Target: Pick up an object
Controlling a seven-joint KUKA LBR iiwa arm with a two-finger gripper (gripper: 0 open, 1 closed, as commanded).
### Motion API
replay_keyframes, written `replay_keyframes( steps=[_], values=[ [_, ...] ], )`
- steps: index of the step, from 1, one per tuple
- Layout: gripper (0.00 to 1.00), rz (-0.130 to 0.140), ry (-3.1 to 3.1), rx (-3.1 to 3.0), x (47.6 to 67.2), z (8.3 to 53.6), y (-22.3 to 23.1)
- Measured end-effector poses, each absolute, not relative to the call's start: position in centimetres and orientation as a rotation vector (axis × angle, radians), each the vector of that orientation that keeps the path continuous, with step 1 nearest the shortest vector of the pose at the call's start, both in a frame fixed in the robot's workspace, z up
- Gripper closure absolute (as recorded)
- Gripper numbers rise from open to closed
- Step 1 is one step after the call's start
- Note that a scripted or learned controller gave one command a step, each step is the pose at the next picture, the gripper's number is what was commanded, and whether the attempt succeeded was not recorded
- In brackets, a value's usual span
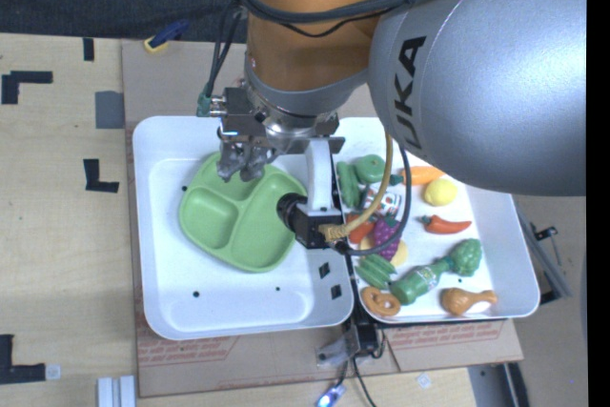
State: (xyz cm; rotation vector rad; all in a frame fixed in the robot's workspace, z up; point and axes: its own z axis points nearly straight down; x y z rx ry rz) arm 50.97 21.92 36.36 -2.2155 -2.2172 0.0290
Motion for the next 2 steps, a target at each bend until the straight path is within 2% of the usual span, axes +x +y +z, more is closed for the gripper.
replay_keyframes(
  steps=[1, 2],
  values=[
    [1.0, -0.004, -2.227, -2.218, 54.0, 42.0, 23.5],
    [1.0, -0.004, -2.224, -2.222, 59.9, 45.9, 23.3]
  ],
)
